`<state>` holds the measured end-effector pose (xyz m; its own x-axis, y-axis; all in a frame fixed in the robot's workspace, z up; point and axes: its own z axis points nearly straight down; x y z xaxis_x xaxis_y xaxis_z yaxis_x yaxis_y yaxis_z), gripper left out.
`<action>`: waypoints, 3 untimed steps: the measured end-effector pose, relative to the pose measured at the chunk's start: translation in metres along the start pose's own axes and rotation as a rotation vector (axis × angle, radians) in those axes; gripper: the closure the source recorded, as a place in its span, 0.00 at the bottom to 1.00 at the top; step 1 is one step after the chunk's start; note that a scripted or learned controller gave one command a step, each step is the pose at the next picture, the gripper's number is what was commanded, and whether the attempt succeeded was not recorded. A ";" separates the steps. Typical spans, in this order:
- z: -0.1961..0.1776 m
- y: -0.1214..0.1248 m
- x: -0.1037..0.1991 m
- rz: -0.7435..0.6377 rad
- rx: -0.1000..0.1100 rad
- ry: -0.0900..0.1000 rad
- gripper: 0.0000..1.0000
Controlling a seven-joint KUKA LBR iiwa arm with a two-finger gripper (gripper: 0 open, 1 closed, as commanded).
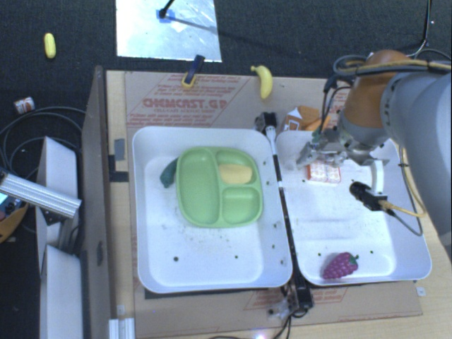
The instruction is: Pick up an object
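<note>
My gripper (322,152) hangs over the far part of the right bin (395,260), just above a small red-and-white packet (325,174) that lies on the bin floor. An orange-and-white item (300,119) sits at that bin's far rim, beside the gripper. A bunch of purple grapes (340,265) lies near the right bin's front edge. In the left bin (159,260) a green divided plate (215,203) holds a yellow object (235,173) in its far right compartment. A dark green object (168,173) lies against the plate's left side.
A banana (265,81) and a yellow-and-blue clamp (191,72) lie on the cardboard behind the bins. A black connector with a yellow cable (369,195) hangs from the arm over the right bin. The grey arm (417,111) covers the right bin's far right corner.
</note>
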<state>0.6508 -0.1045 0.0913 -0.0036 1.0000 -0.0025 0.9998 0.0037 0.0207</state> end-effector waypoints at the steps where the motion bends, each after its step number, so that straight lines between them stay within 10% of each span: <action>1: -0.014 0.003 0.001 -0.001 -0.005 0.001 1.00; 2: -0.013 0.003 0.001 -0.001 -0.004 0.001 0.00; 3: 0.000 0.002 0.010 -0.001 0.006 -0.005 0.00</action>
<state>0.6532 -0.0943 0.0909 -0.0043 1.0000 -0.0078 0.9999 0.0044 0.0145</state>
